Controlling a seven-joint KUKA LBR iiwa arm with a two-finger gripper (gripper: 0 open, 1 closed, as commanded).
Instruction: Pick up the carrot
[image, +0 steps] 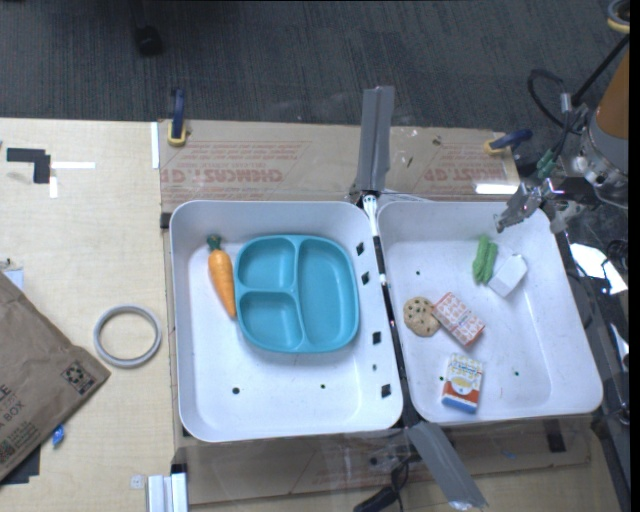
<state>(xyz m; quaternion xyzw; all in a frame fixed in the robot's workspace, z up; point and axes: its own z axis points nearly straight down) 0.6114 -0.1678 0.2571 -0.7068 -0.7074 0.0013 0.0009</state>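
The grey robot arm with an orange band (612, 100) comes into the picture at the upper right corner, and most of it is cut by the edge of the view. From there it points down and to the left. At its end sits the small metal two-finger pincer (518, 212), dark and thin, tilted toward the lower left. Black cables hang in loops beside the wrist. The pincer is too small and unclear to read further.
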